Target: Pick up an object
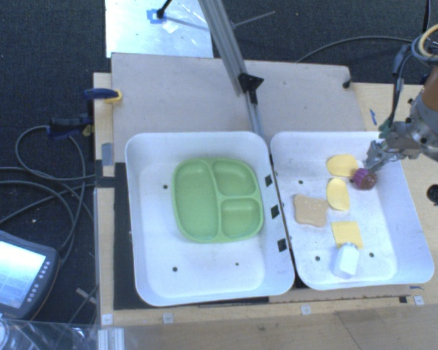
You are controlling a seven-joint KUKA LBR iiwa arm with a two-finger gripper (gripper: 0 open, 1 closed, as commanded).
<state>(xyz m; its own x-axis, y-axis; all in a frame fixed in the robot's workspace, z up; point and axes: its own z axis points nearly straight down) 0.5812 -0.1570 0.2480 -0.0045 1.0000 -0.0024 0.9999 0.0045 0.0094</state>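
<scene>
One claw [374,162] poised over purple object [363,179].

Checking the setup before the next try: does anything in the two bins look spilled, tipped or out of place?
Nothing stands out. The green divided plate lies flat in the left bin. In the right bin the yellow pieces, toast slice, purple item and white bottle lie apart. The gripper is beside the purple item.
</scene>
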